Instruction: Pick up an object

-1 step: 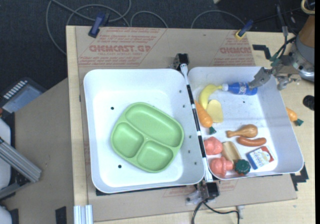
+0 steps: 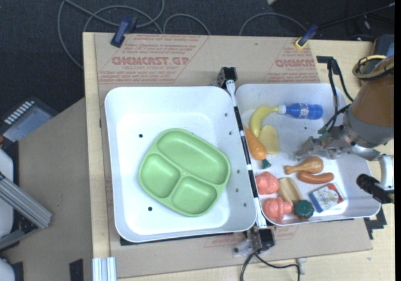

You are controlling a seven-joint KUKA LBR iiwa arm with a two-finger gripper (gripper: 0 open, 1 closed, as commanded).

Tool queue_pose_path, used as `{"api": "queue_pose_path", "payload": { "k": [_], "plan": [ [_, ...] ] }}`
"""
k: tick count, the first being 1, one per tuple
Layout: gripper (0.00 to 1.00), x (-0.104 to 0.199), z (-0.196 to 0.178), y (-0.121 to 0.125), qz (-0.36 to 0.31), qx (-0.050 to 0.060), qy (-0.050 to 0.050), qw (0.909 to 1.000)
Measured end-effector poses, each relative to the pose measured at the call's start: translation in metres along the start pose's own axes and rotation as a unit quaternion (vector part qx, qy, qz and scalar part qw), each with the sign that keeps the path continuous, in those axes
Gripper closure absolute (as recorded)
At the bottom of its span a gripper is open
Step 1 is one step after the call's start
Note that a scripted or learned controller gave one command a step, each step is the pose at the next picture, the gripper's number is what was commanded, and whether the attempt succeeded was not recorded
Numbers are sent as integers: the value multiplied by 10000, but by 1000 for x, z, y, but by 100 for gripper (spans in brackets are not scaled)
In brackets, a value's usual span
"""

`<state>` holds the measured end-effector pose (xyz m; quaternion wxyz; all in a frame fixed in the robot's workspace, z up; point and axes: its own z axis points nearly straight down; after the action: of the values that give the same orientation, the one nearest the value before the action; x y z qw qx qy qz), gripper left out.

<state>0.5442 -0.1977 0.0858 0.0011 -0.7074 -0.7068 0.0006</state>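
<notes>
Toy food crowded in the right-hand bin [image 2: 351,95], right of frame centre; left bin [image 2: 119,148] taken up by a green divided plate [image 2: 183,172]. Moving rightward: carrot [image 2: 255,145], banana [image 2: 260,117], blue-capped bottle [image 2: 302,110], then drumstick [image 2: 305,165] and sausage [image 2: 316,177] packed close together. Gripper [image 2: 322,143] at the right edge, low over the bin just above the drumstick. Likely trouble: a neighbour nudged aside or a pinch on bare floor, given such tight spacing. Jaw spread: cannot tell; nothing seen held between them.
</notes>
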Motion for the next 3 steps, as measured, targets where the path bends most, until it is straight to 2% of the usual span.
{"api": "queue_pose_path", "payload": {
  "k": [1, 2, 3],
  "plan": [
    [0, 55, 2, -41, -9, 0, 4, 10000],
    [100, 54, -8, -40, 3, -12, -2, 10000],
    [100, 57, -70, -65, -1, -19, -9, 10000]
  ]
}}
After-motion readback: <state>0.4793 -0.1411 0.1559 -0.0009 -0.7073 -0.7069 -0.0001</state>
